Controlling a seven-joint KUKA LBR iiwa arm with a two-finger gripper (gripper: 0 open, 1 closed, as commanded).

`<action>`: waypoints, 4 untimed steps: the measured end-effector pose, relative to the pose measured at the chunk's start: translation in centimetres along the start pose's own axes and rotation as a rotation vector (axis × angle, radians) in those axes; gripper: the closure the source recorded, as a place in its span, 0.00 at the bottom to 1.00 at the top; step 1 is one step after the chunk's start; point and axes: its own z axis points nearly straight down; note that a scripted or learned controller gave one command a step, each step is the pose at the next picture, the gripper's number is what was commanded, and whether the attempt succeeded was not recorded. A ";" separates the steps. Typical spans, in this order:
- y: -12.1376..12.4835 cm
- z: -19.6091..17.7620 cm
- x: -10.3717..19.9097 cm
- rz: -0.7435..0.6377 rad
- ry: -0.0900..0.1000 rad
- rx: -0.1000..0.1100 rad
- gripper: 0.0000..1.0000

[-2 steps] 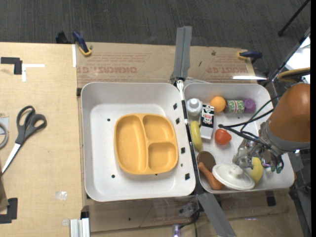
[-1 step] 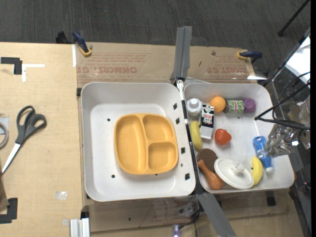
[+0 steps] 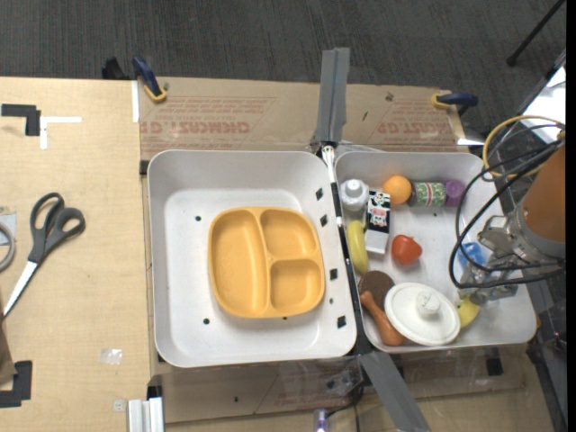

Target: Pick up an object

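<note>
The right bin (image 3: 432,165) holds several small objects. Along its back lie an orange ball (image 3: 397,190), a green bottle with a purple cap (image 3: 436,193) and a small white bottle (image 3: 354,193). A black-and-white carton (image 3: 379,217), a yellow banana (image 3: 358,247) and a red tomato-like piece (image 3: 406,249) sit mid-bin. A white round lid (image 3: 421,312), a carrot (image 3: 379,319) and a brown piece (image 3: 375,285) lie at the front. My gripper (image 3: 487,275) hangs low at the bin's right side, right over a blue object (image 3: 470,257) that it partly hides.
The left bin (image 3: 171,268) carries a yellow divided plate (image 3: 266,261). Black cables (image 3: 477,207) loop beside the arm's wrist above the right bin. Scissors (image 3: 43,232) lie on the bench at far left. A small yellow piece (image 3: 468,311) rests by the lid.
</note>
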 end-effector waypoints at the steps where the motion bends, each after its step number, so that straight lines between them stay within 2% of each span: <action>1: 0.3 0.6 0.2 0.000 0.004 -0.009 0.00; 2: 2.0 0.7 1.6 0.032 0.005 -0.010 0.00; 3: -3.8 0.7 -2.8 -0.086 0.003 -0.009 0.00; 4: 2.9 0.8 0.5 0.061 0.006 -0.011 0.00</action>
